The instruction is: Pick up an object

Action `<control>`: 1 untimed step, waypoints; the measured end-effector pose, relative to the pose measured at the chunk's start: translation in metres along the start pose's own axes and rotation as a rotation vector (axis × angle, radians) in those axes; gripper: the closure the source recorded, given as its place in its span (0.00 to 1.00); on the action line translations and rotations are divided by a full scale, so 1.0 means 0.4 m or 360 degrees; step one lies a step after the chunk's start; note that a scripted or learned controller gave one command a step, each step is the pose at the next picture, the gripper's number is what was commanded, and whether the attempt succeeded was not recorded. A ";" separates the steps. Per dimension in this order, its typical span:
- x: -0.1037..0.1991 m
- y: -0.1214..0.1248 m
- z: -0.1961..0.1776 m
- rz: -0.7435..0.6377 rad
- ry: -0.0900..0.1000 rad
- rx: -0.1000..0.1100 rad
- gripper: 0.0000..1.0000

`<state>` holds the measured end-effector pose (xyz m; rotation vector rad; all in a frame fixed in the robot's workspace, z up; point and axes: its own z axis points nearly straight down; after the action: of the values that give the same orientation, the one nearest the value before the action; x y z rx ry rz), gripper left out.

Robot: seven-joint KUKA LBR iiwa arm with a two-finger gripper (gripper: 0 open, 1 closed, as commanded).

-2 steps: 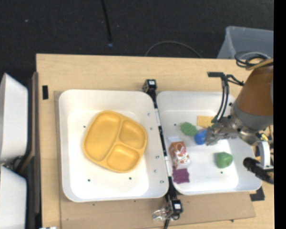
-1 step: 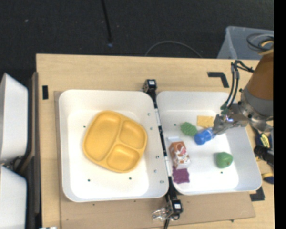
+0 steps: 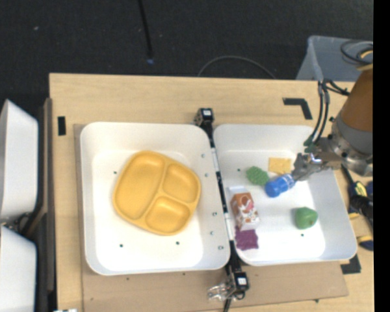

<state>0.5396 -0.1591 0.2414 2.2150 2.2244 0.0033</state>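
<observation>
A robot gripper (image 3: 303, 168) meets a small blue cylinder (image 3: 279, 186) in the right-hand white bin (image 3: 325, 249) on a wooden desk (image 3: 143, 96).

The blue cylinder lies on its side, tilted, near the middle of the right bin, with its upper right end touching or tucked under the gripper tip; at this size I cannot tell whether the fingers are spread or pinching it. It looks like a light, rigid plastic toy with a smooth, probably slippery round body, so the best hold is likely across its middle, square to its length. Near it lie a green lump (image 3: 257, 175), a yellow wedge (image 3: 280, 165), a green ball (image 3: 305, 218), a red-and-white packet (image 3: 244, 209) and a purple piece (image 3: 247, 240). The left bin (image 3: 97, 252) holds a yellow divided plate (image 3: 157, 192).
</observation>
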 end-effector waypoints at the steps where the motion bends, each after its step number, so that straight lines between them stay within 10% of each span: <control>1: 0.146 0.042 0.017 -0.0005 0.0001 0.0003 1.00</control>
<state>0.5560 -0.1008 0.2345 2.2129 2.2293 0.0017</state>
